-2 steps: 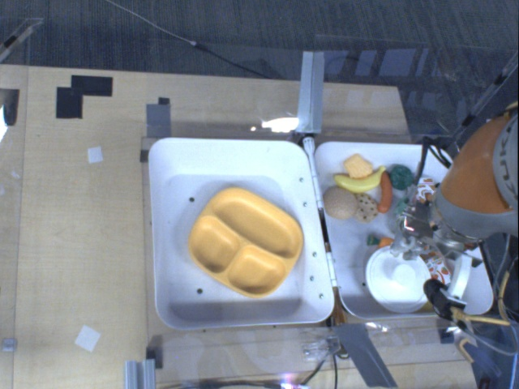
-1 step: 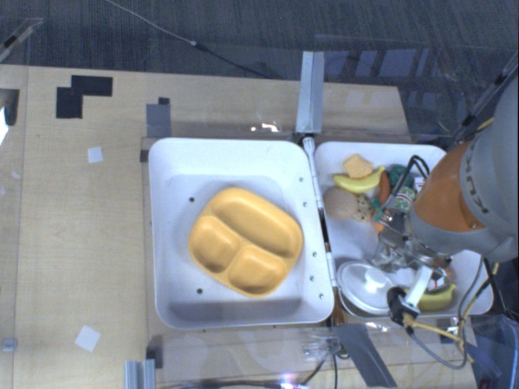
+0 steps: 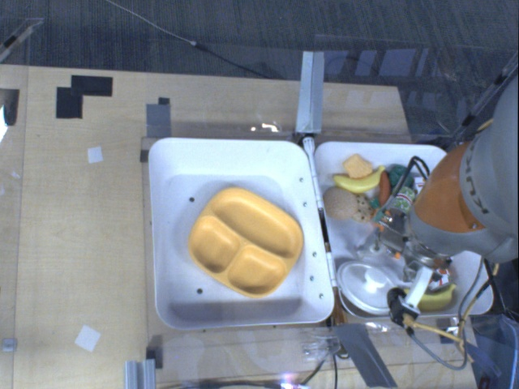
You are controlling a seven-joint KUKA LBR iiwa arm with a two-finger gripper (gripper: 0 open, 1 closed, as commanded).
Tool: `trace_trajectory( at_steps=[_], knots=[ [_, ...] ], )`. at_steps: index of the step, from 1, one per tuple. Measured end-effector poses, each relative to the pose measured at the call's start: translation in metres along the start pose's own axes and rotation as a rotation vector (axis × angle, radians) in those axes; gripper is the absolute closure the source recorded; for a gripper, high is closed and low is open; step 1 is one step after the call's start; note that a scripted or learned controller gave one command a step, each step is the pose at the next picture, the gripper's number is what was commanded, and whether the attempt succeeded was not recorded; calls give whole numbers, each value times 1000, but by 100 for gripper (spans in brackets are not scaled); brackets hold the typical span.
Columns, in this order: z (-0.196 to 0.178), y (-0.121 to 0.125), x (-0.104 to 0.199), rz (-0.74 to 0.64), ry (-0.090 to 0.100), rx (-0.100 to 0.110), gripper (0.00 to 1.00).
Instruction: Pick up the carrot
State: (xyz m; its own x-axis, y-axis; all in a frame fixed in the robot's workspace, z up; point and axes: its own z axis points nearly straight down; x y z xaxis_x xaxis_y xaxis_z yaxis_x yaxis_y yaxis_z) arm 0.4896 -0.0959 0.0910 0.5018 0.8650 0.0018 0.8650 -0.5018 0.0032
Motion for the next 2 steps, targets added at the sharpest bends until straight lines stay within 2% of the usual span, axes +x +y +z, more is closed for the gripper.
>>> trace_trajectory(
  at_steps=[1, 2],
  knots=[
    [-11, 1, 2, -8, 3, -4, 100],
    [-11, 1, 2, -8, 2, -3, 0]
  ],
)
